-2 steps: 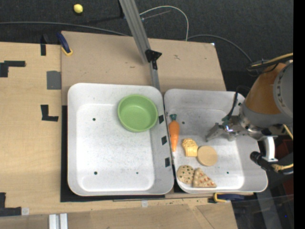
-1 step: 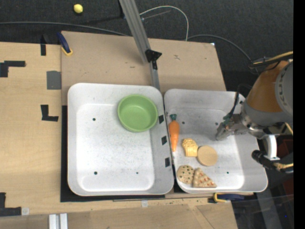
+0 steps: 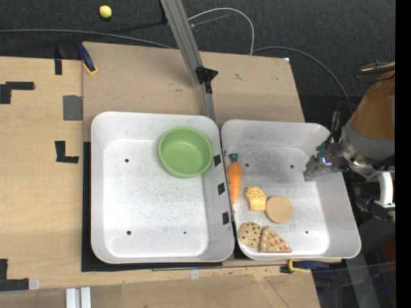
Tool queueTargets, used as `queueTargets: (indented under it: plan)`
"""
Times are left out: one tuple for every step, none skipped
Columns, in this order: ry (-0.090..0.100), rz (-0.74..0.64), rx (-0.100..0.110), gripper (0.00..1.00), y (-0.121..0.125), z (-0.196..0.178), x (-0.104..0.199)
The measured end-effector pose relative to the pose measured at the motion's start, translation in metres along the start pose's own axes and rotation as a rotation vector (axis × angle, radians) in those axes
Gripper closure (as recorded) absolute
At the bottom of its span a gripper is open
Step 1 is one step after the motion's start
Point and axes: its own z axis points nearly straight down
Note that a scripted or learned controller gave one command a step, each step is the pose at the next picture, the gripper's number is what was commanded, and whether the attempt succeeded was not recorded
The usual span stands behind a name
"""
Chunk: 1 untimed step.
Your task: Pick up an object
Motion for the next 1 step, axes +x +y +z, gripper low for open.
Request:
queueTargets:
  plan:
    - [-0.001,-0.003,-0.003,1.0,0.0053,-0.06,0.0072]
